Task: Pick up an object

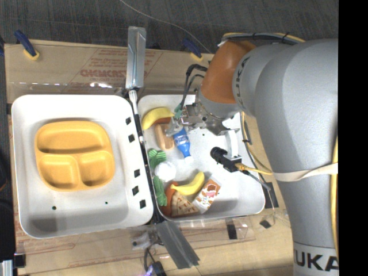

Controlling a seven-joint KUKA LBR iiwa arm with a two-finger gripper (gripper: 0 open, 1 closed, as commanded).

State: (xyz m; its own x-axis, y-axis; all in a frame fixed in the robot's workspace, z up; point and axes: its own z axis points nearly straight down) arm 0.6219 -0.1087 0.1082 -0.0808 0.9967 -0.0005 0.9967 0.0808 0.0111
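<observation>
In the left shallow white plastic bin (23, 171) lies a yellow plastic tray with three compartments (73, 153), flat on the floor of the bin, with no other thing beside it. Between the two bins stands a row of black clips (137, 154).

The right shallow white plastic bin (253, 197) holds all the small objects, crowded along its left side. At the far left corner lies a curved yellow toy banana (155, 117), and just beside it a tan cylinder-shaped piece (162, 137). Right of that is a small blue and white bottle (182, 143), lying tilted. Nearer in the bin are a green leafy toy (154, 156), a round white object (166, 171), a second yellow banana (191, 185) and a flat printed packet with red and brown colours (198, 200); these last ones touch or overlap each other.

The two-finger gripper (185, 118) hangs low at the far part of the right bin, just above the blue bottle and near the first banana. The grey wrist hides it partly, so I cannot tell how the gripper is set or if anything is caught.

The likely target is the blue bottle. The risk, I think, is the crowding: the bottle can slide or roll away on the smooth floor, or the tan piece or the banana is pushed instead.
</observation>
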